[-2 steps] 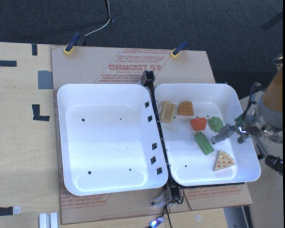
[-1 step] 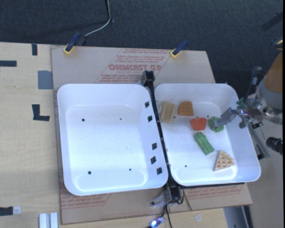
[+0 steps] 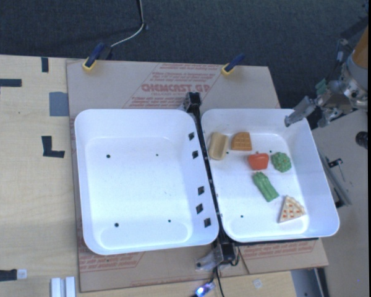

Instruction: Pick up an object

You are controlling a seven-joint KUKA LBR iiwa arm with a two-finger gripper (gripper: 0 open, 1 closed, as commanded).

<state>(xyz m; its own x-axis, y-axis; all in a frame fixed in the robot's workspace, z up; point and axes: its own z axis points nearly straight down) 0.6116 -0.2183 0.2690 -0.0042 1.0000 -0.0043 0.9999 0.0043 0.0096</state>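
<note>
Inside the right bin (image 3: 315, 159) lie a red tomato (image 3: 258, 161) (small, glossy), broccoli (image 3: 281, 162), cucumber (image 3: 265, 186), waffle wedge (image 3: 290, 210), two breads; pincer (image 3: 304, 117) state: cannot tell.

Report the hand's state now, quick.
Hand: above the right bin's far right corner, holding nothing; open or closed cannot be told.

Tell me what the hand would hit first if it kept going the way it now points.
The hand points leftward and slightly down over the right bin's top right corner. Going straight on, it would probably meet the bin's floor short of the toast-like piece. Its height above the bin is unclear, so this is a guess.
</note>
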